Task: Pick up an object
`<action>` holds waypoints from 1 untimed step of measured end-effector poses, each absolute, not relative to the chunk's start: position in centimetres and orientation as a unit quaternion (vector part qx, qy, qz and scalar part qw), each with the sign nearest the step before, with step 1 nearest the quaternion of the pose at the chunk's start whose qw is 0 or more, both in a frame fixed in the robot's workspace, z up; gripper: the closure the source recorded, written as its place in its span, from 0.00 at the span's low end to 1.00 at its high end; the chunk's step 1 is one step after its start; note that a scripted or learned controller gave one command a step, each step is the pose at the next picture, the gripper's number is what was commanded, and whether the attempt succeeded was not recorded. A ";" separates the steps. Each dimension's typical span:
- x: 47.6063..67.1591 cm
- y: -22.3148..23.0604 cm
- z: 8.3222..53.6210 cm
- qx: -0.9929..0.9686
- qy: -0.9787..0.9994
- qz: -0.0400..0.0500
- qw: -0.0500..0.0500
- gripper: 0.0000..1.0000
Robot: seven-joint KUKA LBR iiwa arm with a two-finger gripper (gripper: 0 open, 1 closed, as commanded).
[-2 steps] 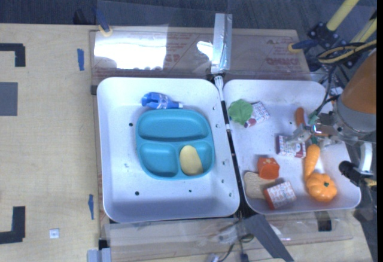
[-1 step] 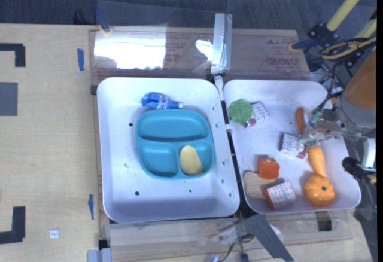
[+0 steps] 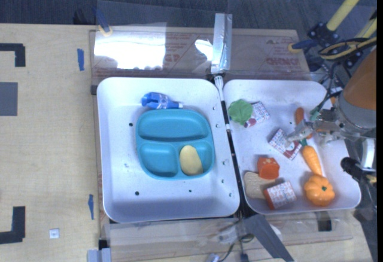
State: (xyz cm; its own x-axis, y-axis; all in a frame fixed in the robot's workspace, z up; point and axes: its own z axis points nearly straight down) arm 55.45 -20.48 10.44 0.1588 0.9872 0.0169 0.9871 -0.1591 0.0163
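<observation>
At the near edge of the right bin the things lay packed tight: a slice of bread touched a red-and-white box, a red block sat just behind them, and a pumpkin stood just beside the box with a carrot touching its top. Any descent there risked a graze on a neighbour or a pinch on two things at once, and the round pumpkin looked likely to slip from the tool's grip. Further back lay a small carton and, beside it, the tool, low over the bin between the carton and the carrot. Its metal parts blurred into the clutter, so whether it was wide, narrow or holding anything could not be told; it was perhaps touching the carton's edge, and a close there could shove the carton aside rather than catch it. The arm came in from the right, its orange band above the wrist, bent down steeply over the bin's right rim, where a further reach might foul the wall. Beyond lay a second small carrot, a green leafy piece and a card. The left bin held a blue tray with a yellow lump.
</observation>
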 end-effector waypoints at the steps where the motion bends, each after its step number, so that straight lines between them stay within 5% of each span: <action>1: 55.6 -21.2 13.6 0.720 0.694 0.001 0.002 0.00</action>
